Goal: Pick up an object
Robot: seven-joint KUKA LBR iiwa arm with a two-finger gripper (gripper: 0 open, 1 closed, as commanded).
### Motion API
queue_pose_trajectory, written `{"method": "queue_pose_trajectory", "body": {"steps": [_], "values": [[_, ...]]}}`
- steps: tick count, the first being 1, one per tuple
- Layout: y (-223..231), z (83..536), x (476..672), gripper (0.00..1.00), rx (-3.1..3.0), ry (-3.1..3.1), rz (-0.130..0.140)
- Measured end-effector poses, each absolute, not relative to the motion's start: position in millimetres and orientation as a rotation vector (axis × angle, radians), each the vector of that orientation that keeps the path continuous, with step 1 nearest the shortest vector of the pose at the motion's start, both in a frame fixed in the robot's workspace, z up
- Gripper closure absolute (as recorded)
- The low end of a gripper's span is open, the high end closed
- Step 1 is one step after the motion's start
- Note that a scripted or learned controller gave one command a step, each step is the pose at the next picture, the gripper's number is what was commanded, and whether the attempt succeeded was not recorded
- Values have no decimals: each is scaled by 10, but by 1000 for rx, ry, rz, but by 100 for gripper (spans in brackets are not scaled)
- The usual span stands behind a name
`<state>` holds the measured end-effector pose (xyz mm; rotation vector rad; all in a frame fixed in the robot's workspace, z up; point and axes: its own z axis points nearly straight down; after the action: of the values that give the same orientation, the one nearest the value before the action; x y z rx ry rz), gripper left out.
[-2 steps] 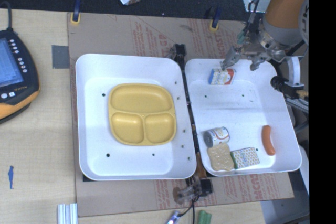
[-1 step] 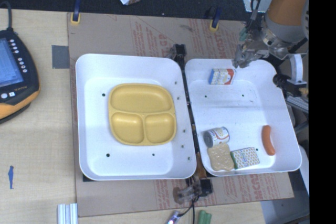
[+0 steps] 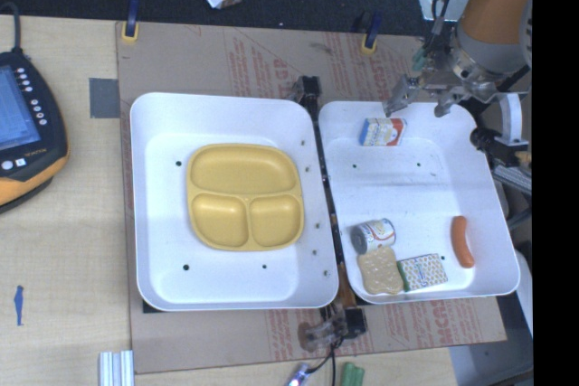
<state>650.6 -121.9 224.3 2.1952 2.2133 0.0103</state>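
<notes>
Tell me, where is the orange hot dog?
The orange hot dog lies in the right bin, near its right wall toward the front of the camera view. The small green patterned packet is its nearest neighbour.

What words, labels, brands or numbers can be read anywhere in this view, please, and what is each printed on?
None can be read for certain.
Cardboard sheet: faint red lettering, too blurred.
Small carton: blue and red print, too small.
Can: label illegible.
Green-patterned packet: print too small.
Handheld pendant: screen text too blurred.
</notes>
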Motion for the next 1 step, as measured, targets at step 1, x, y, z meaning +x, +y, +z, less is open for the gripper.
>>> {"method": "queue_pose_trajectory", "body": {"steps": [1], "values": [[-1231,2349,6517,100,2189,2207,18]]}}
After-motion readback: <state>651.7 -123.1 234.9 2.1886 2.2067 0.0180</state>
